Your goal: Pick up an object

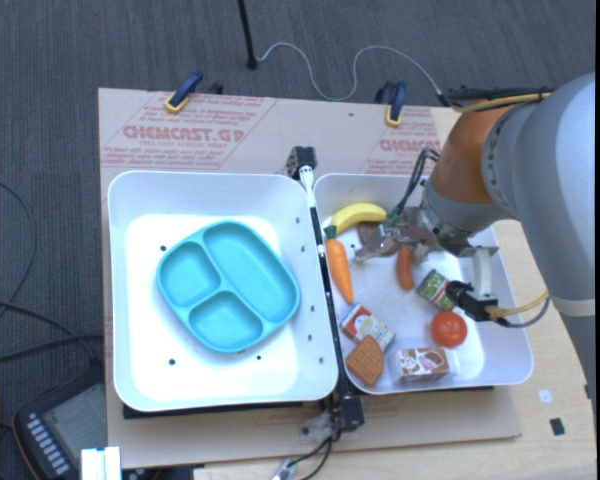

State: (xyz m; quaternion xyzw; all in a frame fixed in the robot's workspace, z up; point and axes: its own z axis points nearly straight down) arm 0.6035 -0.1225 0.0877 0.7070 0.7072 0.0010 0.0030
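My gripper (382,240) hangs low in the right bin (513,360), at its back left part. It sits just below the yellow banana (357,214) and just left of a small red sausage (406,267). An orange carrot (339,270) lies a little to its left, along the bin's left wall. Nothing can be seen held in the gripper. The grey wrist with its orange band (467,158) covers the back right of this bin.
The right bin also holds a green can (433,288), a red tomato (448,328), a small red-and-white packet (360,322), a brown waffle (366,360) and a brown carton (422,364). A blue divided plate (228,284) lies in the left bin (120,268).
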